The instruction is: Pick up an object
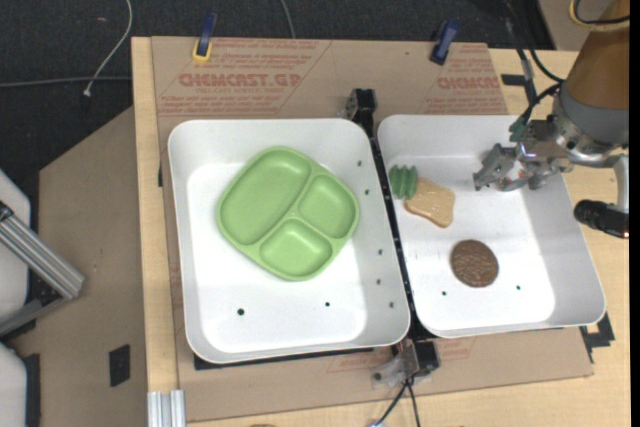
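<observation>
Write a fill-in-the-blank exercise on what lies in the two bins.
1. The green divided plate lies in the ____ bin.
2. The plate has ____ compartments.
3. The round brown object lies in the ____ bin.
4. The tan piece touches a small ____ object.

Missing words: left; three; right; green

I see even, fairly bright overhead light, the bins (pixel 300 140) nearly blown out white with soft faint shadows under the tray (pixel 288 212), the dark floor (pixel 80 25) grainy, and the arm (pixel 600 75) slightly blurred
</observation>
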Controlling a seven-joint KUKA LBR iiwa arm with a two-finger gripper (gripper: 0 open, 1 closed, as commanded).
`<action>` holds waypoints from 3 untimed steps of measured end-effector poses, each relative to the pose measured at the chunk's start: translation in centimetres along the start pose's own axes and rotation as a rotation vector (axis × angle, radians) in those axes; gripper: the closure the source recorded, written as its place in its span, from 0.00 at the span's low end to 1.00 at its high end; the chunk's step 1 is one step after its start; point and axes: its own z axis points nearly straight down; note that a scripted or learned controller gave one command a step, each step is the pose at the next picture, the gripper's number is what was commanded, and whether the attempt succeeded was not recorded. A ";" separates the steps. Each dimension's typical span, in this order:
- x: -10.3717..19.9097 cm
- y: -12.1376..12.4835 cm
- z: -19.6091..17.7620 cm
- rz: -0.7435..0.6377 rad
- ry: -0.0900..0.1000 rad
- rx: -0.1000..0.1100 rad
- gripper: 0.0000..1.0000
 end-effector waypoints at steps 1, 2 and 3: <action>0.0 0.3 -0.7 -0.003 -0.003 -0.014 0.00; 1.1 0.3 4.3 -0.004 -0.001 -0.008 0.00; 1.5 -0.5 10.0 -0.002 -0.001 -0.010 0.00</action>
